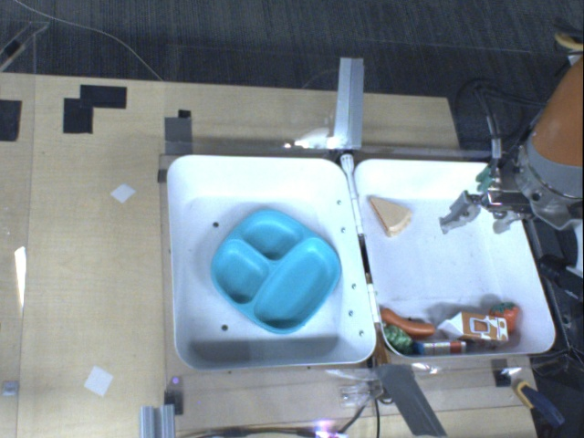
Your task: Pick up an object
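A tan wedge (391, 215) lies at the back left of the right bin (456, 272). Along that bin's front wall lie an orange-red sausage (407, 322), a green item (397, 338), a brown carton (481, 328) and a small red piece (509, 316). My gripper (478, 217) hangs over the right bin's back right part, to the right of the wedge and apart from it. Its fingers (453, 215) are spread open with nothing between them. A blue divided plate (276, 268) rests in the left bin (196, 245).
A metal divider post (349, 108) stands at the back between the bins. The arm's orange band (558, 126) is at the right edge, with cables beside it. The middle of the right bin is bare white floor.
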### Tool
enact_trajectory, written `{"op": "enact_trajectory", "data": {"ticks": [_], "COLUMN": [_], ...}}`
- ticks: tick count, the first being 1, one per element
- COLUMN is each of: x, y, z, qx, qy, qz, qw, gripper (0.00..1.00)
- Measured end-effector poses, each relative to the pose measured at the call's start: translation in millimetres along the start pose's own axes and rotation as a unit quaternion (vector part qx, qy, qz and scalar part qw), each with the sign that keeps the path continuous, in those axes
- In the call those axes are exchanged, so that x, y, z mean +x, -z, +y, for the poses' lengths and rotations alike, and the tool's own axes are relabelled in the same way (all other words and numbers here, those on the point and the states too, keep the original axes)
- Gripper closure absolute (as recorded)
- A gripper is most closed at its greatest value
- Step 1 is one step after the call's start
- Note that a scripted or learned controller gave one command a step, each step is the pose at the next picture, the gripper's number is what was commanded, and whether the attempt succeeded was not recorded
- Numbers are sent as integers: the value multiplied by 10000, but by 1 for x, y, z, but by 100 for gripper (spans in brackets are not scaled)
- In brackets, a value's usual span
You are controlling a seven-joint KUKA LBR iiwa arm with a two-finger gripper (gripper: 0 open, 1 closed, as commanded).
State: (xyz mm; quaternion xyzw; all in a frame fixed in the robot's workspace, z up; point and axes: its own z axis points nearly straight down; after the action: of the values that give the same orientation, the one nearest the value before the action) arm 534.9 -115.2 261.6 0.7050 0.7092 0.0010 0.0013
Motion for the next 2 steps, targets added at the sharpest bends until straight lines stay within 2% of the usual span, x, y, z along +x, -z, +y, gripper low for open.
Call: {"op": "enact_trajectory", "data": {"ticks": [1,2], "x": [24,12], "y": [-144,-174], "z": [-44,80], "qx": [14,-35], "qy": [-628,-338], "qz": [4,-3], "qw": [9980,9994], "gripper": [0,0]}}
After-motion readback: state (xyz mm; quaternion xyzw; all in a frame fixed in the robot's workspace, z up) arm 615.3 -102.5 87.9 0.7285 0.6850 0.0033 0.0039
